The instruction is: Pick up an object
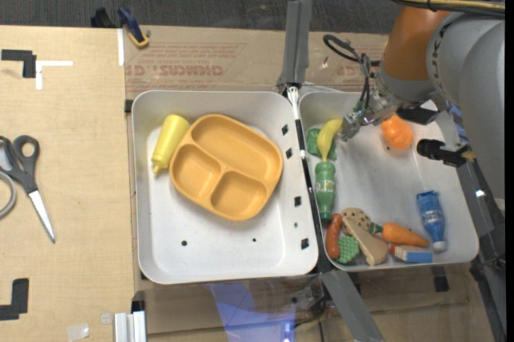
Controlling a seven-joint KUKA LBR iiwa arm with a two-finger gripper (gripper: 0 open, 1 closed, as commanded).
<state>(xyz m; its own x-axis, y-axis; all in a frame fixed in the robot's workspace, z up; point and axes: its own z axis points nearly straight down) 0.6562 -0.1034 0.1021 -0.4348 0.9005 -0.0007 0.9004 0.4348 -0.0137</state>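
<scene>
So from the overhead camera, the gripper (351, 126) is down in the right bin (377, 180), near its back left corner, just beside the yellow banana (327, 136). Honestly can't tell how its tip is set or if it's got anything. A green bottle (324, 186) lies just in front of the banana, an orange ball (397, 132) sits to the banana's right past the gripper.

Chunky grey arm (474, 59) with a shiny orange band (414, 35), black cables (345, 50) looping round the wrist.
</scene>
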